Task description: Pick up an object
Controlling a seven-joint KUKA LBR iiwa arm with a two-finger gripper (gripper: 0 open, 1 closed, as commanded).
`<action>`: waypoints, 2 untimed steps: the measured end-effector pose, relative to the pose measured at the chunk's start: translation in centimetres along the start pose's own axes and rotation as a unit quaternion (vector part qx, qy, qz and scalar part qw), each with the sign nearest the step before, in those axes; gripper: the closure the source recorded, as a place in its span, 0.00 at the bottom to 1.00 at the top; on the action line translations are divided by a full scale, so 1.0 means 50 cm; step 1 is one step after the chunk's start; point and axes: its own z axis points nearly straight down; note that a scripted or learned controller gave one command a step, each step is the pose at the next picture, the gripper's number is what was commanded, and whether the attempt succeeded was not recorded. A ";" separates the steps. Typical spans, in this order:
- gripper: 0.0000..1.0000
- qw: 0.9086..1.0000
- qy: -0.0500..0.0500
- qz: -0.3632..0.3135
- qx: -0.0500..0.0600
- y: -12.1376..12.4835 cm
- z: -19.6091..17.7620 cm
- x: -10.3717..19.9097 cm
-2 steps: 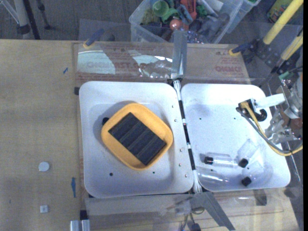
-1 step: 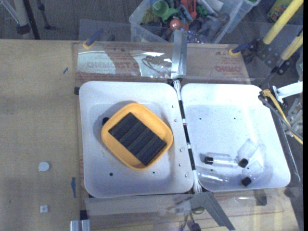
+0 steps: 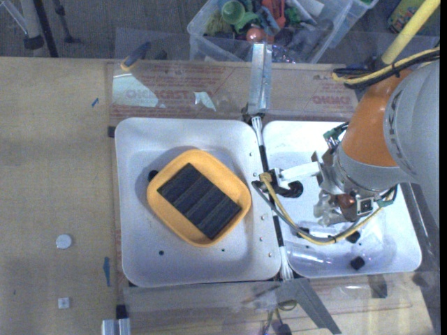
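Note:
A yellow, rounded-square object with a black ribbed top (image 3: pixel 198 197) lies tilted in the left bin (image 3: pixel 133 257). My gripper (image 3: pixel 328 212) is down inside the right bin (image 3: pixel 405 250), near its middle, under the orange-banded wrist (image 3: pixel 374 135), which hides most of it. A small dark piece (image 3: pixel 357 262) rests on the right bin's floor near the front, just below and to the right of the gripper. I see nothing held by the gripper.
Yellow and black cables (image 3: pixel 307 234) loop from the wrist across the divider between the bins. A metal post (image 3: pixel 259 75) stands behind the bins. A clear tub of toys (image 3: pixel 279 9) sits beyond the bench. Bare wooden bench top lies to the left.

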 end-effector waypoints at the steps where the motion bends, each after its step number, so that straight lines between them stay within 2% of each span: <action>1: 1.00 0.989 0.001 -0.150 -0.002 0.081 -0.236 0.068; 2: 1.00 1.000 -0.001 0.000 0.000 0.082 -0.220 -0.032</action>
